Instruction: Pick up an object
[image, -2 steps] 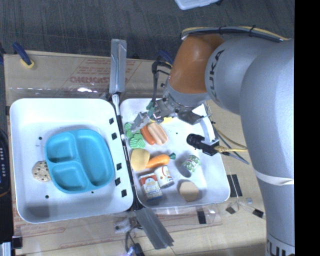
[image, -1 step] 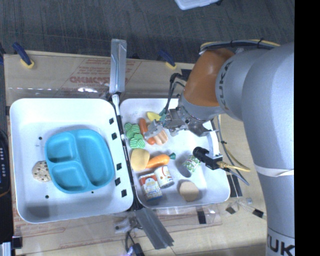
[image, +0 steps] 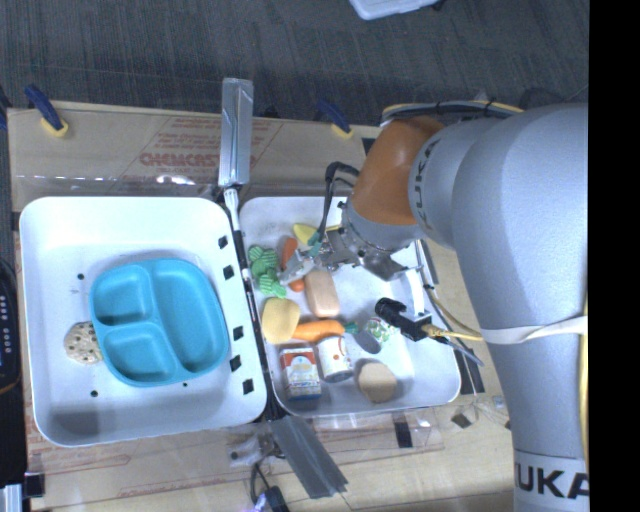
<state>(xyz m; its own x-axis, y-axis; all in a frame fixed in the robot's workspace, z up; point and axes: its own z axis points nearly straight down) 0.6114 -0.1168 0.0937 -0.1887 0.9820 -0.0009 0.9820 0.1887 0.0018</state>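
The right bin (image: 440, 372) holds several small items. Among them are a green bumpy piece (image: 265, 265), a tan block (image: 321, 294), a yellow rounded piece (image: 280, 319) and an orange carrot (image: 318, 329). A red and white can (image: 335, 358), a small box (image: 300, 372) and a tan round piece (image: 377, 381) lie near the front wall. My gripper (image: 306, 257) hangs low over the bin's back left part, between the green piece and the tan block. A yellow piece (image: 303, 234) pokes out behind it. I see nothing held in it.
The left bin (image: 40, 300) holds a blue divided tray (image: 157, 320) and a cookie (image: 82, 343) beside its left rim. A metal divider bar (image: 236, 130) stands between the bins at the back. The arm's bulk covers the right bin's back right corner.
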